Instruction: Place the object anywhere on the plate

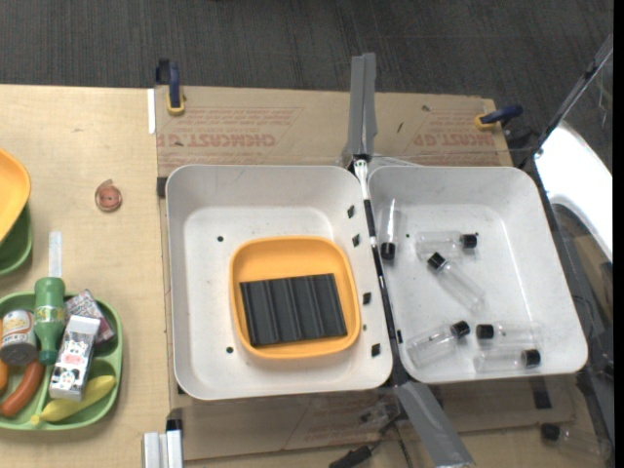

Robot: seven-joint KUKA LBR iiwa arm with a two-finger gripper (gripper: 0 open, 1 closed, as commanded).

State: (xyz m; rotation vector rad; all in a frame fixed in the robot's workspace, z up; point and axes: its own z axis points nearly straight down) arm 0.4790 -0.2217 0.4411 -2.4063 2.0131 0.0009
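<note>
The task looks finished, judging by how things lie. The dark ribbed block (292, 308) rests flat on the orange plate (255, 257), which sits in the middle of the left white bin (190, 291). The block lies wholly inside the plate's raised rim, with a band of orange showing on all sides. It is a little nearer the front edge than the back. Nothing touches it or stands over it. What may be left, as far as I can judge, is no more than the arm keeping clear. Whether the fingers are open or closed I cannot tell.

The block is a near-black, matte rectangle, wider than it is deep, with several parallel ridges running front to back across its top. It is turned very slightly off square to the plate. Its broad, low shape suggests it will stay put and not roll or tip.

The right white bin (546, 261) holds a scatter of clear vials (458, 286) with black caps, lying on their sides, well apart from the plate. Both bins rest on a sheet of cardboard (253, 130). On the wooden counter (88, 144) to the left is a green tray (107, 383) of toy food.
</note>
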